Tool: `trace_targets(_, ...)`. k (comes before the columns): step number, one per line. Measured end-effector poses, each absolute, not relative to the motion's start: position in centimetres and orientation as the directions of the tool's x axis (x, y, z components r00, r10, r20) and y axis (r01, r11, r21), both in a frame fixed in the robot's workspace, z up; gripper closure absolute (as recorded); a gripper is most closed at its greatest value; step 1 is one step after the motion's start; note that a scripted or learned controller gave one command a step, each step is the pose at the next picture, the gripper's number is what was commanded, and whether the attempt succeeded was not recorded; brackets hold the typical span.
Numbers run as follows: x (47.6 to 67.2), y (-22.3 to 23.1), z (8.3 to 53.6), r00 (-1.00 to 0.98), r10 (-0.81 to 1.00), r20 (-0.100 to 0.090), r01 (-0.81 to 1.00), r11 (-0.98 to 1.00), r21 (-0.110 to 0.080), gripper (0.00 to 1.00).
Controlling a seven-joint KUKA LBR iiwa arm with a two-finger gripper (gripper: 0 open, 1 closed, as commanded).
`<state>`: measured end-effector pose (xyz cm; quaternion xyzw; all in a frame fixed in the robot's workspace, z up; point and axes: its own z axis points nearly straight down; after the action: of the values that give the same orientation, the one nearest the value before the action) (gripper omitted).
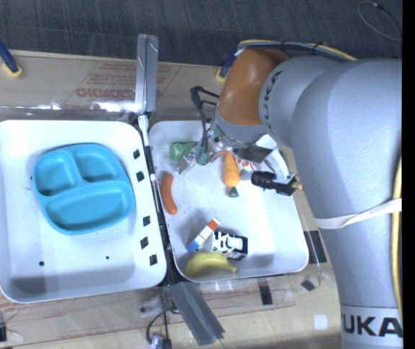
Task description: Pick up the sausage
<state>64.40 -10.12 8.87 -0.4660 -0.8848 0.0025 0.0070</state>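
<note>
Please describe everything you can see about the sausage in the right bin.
The small orange-red sausage is a smooth, glossy, probably plastic toy, elongated with rounded ends and slightly curved. It lies flat on the floor of the right shallow white bin, close to the bin's left wall, its long axis running roughly from the far side toward the near side. It lies apart from the other items in the bin. The pincer is deeper in the bin, near a green object, and is not on the sausage.

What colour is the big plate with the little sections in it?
The sectioned plate is bright light blue. It shows best in the camera view, lying in the left white bin.
</note>
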Motion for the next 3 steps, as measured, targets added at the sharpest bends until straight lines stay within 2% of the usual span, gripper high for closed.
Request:
trace_targets(2,64.4,-9.9,10.6,-0.572,0.820,0.014,0.820,0.572,-0.014,1.00)
trace_targets(3,63.8,-8.0,19.1,-0.587,0.809,0.002,0.809,0.587,-0.002,1.00)
